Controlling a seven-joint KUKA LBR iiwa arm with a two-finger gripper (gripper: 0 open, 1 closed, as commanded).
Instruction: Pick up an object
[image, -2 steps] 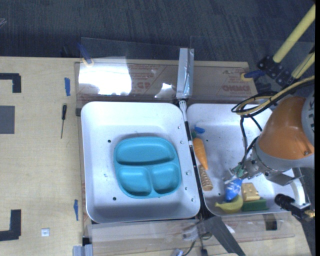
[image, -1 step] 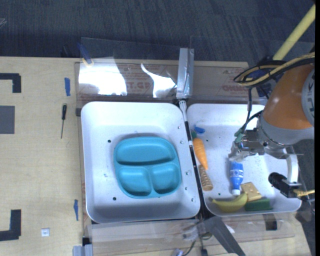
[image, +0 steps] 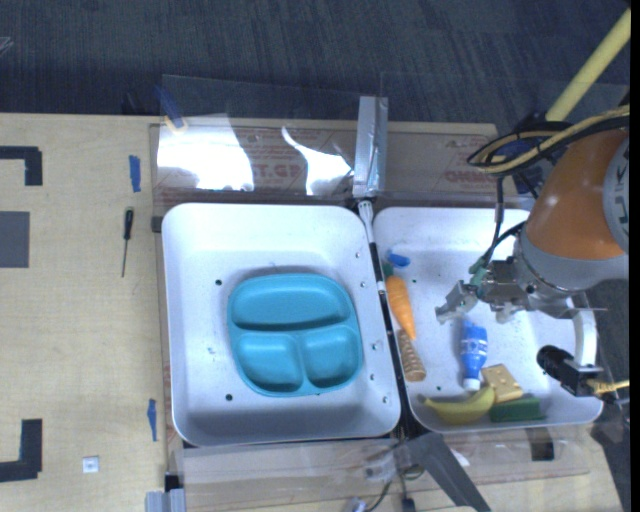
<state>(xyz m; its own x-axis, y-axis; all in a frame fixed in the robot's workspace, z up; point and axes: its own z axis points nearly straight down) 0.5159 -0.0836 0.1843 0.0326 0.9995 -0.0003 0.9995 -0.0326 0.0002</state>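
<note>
Clutter along the near wall of the right bin (image: 440, 228) is your first hazard: banana (image: 462, 405), a tan cracker-like block (image: 500, 380) and a green piece (image: 516, 409) lie touching or overlapping. Go for any of them and you risk dragging a neighbour, or the pincer jamming against the bin wall.

Next in, the blue-and-white tube (image: 473, 353) lies just beyond that pile, almost directly under the pincer (image: 478, 297). Likeliest target, by my reading. It's rounded and smooth; an off-centre closure could squirt it sideways into the banana.

Pincer hangs above the tube's far end, nothing between its fingers. Whether they are spread or pressed together, you cannot tell from this angle, so check before descending.

Left of it, the orange carrot (image: 401, 306) and a brown ridged stick (image: 410, 356) hug the divider wall, with a small blue item (image: 398, 262) at the carrot's far tip. Little room for a finger on the wall side there.

Farthest, the left bin (image: 200, 240) carries a teal divided tray (image: 294, 332): broad and flat, poor for a two-finger pinch.
</note>
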